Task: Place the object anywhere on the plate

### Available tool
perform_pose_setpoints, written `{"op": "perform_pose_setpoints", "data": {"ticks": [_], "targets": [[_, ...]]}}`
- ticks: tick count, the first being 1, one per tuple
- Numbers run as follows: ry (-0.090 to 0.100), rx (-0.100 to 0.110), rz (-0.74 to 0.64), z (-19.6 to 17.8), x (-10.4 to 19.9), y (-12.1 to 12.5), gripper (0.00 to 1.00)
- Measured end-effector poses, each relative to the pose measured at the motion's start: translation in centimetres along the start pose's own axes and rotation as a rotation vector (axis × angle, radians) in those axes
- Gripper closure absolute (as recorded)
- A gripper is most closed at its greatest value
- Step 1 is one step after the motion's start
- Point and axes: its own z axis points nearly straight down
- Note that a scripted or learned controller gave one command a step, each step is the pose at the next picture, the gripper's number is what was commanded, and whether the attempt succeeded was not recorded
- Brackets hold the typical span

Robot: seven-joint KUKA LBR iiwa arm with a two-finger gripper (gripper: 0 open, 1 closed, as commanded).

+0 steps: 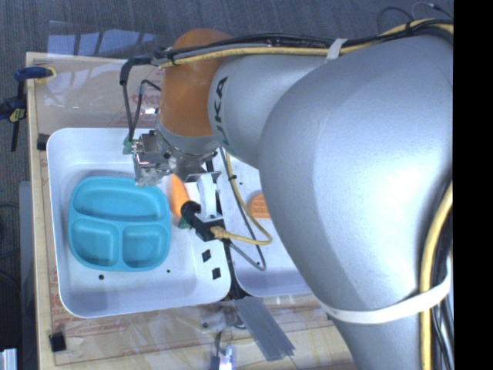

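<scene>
Plate [119, 233] top unobstructed; arm [331, 160] over bin [65, 284] right side.

Only lettering here: dark letters running vertically on the grey arm [254, 122], centre-top of frame, just right of its orange band [189, 83], reading roughly "KA", partly hidden.

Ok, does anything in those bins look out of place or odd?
One thing: the orange object sits on the left bin floor beside the blue plate, right of its rim, not on it. Nothing looks spilled or damaged.
</scene>
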Motion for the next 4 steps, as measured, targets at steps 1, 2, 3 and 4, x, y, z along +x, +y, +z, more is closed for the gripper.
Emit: {"op": "perform_pose_setpoints", "data": {"ticks": [1,2,3,4], "targets": [[0.000,0.001,-0.384,0.1,3.6,-1.5,1.00],[-0.003,-0.006,-0.908,-3.7,6.8,-3.5,1.00],[-0.002,-0.005,-0.974,-7.6,11.1,-8.5,1.00],[-0.002,-0.003,-0.967,-9.4,2.0,-10.0,1.00]]}}
